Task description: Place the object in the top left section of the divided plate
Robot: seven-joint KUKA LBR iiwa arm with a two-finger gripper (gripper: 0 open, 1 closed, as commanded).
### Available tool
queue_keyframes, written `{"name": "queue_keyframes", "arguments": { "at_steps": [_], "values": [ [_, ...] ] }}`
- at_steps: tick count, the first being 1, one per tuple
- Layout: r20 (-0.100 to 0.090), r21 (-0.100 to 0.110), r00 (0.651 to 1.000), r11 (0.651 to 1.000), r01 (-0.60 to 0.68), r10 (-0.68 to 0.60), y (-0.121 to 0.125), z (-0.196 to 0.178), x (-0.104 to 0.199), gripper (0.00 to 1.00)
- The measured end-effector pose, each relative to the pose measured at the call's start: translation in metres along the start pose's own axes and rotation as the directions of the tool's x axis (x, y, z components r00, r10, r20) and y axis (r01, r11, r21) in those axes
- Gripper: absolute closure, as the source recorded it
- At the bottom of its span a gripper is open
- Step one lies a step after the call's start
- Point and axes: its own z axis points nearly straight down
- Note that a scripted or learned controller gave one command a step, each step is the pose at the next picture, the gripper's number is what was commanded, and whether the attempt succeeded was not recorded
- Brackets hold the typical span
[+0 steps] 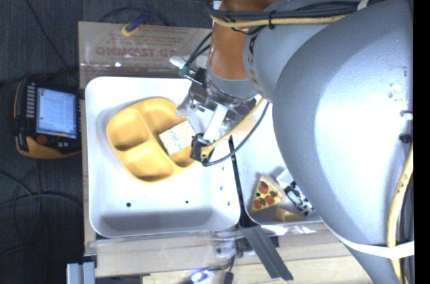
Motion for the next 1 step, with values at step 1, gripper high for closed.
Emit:
{"name": "queue_keyframes", "arguments": {
  "at_steps": [1],
  "values": [
    [0.001, -0.003, 0.984, 0.984, 0.176, -0.176, -0.0229, -0.0205, 0.0513, 0.00]
  ]
}}
